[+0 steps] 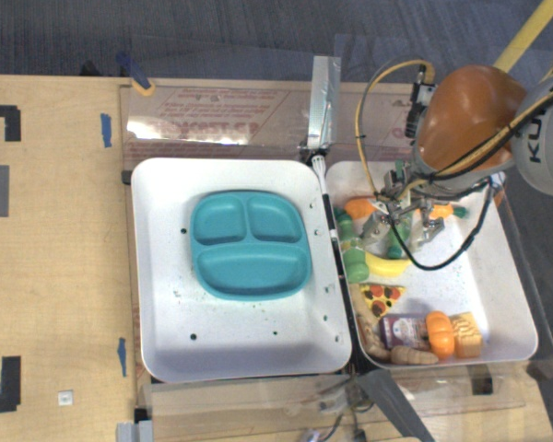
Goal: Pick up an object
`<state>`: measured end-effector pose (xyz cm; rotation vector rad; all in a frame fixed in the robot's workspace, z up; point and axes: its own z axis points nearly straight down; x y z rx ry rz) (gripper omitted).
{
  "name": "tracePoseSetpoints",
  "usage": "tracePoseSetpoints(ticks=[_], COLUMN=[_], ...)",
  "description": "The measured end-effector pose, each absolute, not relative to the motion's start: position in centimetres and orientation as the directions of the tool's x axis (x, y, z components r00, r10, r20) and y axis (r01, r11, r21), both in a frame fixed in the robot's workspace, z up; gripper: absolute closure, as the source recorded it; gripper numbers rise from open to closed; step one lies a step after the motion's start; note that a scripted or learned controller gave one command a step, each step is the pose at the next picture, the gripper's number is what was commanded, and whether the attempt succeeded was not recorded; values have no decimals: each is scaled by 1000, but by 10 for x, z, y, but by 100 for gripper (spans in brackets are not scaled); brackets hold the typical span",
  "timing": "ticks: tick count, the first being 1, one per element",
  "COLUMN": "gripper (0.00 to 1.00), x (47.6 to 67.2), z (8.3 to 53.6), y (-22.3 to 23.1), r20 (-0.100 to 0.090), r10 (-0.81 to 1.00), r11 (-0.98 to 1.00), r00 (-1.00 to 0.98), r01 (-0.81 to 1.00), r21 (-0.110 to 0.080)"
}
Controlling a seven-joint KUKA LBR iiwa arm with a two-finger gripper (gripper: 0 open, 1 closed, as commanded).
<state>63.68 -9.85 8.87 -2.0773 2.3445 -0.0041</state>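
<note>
Orange on its band, grey elsewhere, the arm [470, 118] comes in from the right and hangs over the upper part of the right bin [507, 293], wrist bent down toward the toys. We see the gripper [401, 219] low over the bin's upper left corner, ringed by yellow and black cables [387, 90], but we cannot tell how its claw stands, since wires and metal parts blur together there.

Part of what lies under the wrist is hidden. We make out an orange piece [358, 207] at the bin's left wall, green pieces [354, 263] below it and a yellow banana-shaped toy [387, 266] just beside them, near the gripper. Lower down lie a pizza-slice toy [384, 296], a purple packet [404, 329], a round orange toy [440, 332] touching a tan block [467, 332], and a brown piece [413, 356] along the bottom wall.

We find a teal divided plate [251, 245] in the left bin [166, 320], well apart from the gripper.
</note>
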Motion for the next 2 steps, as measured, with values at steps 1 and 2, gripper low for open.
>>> tracePoseSetpoints(ticks=[1,2], gripper=[100,100], x=[640,671], z=[103,194], y=[-96,-14], r20=[-11,-8], r10=[-992,-992], r11=[122,129], r00=[-122,-129], r01=[-992,-992], r21=[-19,-18])
